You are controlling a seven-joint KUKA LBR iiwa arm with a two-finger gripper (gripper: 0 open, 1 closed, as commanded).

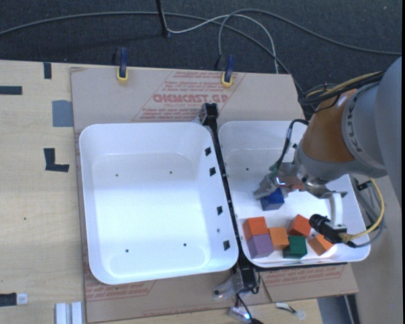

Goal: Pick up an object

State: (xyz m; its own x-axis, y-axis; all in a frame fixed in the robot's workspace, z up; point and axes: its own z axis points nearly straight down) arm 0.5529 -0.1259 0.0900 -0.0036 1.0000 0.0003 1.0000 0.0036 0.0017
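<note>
A blue block (274, 198) was seen in the right bin (246, 140), up from the orange blocks (257, 226), at the gripper (270, 187); whether clamped could not be told. It was judged light, rigid, best taken by flat opposite sides

Cardboard sheet (182, 96) with red print, two clamps (123, 69), black cables (209, 22), wooden benchtop (27, 194)

Grey rounded arm (381, 123) segment, orange band (324, 135) above wrist, pale grey wrist housing, metallic two-finger gripper (270, 184), black cable along wrist, yellow cable looping past a black connector
</note>
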